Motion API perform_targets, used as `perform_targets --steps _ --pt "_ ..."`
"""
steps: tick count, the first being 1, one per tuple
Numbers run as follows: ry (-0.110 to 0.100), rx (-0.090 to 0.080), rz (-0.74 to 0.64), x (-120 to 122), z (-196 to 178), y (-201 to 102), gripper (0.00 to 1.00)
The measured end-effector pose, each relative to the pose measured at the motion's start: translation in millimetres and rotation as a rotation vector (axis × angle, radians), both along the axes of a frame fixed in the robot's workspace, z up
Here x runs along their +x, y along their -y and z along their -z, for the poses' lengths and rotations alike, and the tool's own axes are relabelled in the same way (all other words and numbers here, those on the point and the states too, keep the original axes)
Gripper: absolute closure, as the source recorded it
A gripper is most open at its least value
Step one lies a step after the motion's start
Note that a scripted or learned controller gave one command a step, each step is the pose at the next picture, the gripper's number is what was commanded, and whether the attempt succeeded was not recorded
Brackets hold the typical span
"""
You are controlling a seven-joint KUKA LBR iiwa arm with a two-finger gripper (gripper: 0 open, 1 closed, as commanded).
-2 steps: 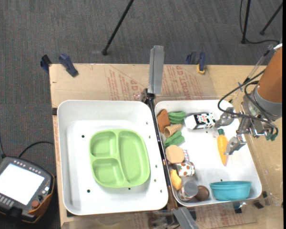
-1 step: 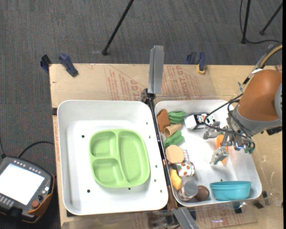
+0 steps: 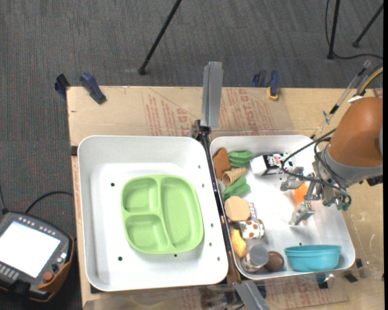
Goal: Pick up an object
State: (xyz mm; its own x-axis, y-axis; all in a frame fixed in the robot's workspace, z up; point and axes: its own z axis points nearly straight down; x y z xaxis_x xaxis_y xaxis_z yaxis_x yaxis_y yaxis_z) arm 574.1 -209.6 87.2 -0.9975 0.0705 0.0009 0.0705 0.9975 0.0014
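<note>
Hovering low over the right white bin (image 3: 346, 237), your grey arm with the orange band (image 3: 357, 133) has its gripper (image 3: 305, 206) down near the bin floor, fingers (image 3: 301, 216) spread apart around a small orange piece (image 3: 300, 194). You cannot yet call that a grasp: the orange piece sits right at the fingers, but whether it is pinched or merely beside them is not clear. Judgement: approach done, closing and lift both left to do.

Left side of that same bin holds the clutter you should note: a brown cone-shaped toy (image 3: 221, 163) and green leafy toy pieces (image 3: 239, 157) at the far end, a tan round bun-like toy (image 3: 237, 208) in the middle, a small patterned can (image 3: 253, 228) and a yellow piece (image 3: 237, 242) nearer you. A black-and-white packet (image 3: 272, 161) lies just beyond the gripper. A teal bowl (image 3: 313, 258) sits at the near edge, close to the gripper; it is the nearest thing to catch on a lift or sideways move.

Left white bin (image 3: 97, 173) carries a light green divided plastic tray (image 3: 161, 214). Both bins rest on the cardboard-covered desk (image 3: 149, 105).
</note>
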Motion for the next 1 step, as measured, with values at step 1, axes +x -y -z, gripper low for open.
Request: perform_targets --steps 1 --pt "0.003 0.000 0.022 19.9 -0.8 -10.9 0.00"
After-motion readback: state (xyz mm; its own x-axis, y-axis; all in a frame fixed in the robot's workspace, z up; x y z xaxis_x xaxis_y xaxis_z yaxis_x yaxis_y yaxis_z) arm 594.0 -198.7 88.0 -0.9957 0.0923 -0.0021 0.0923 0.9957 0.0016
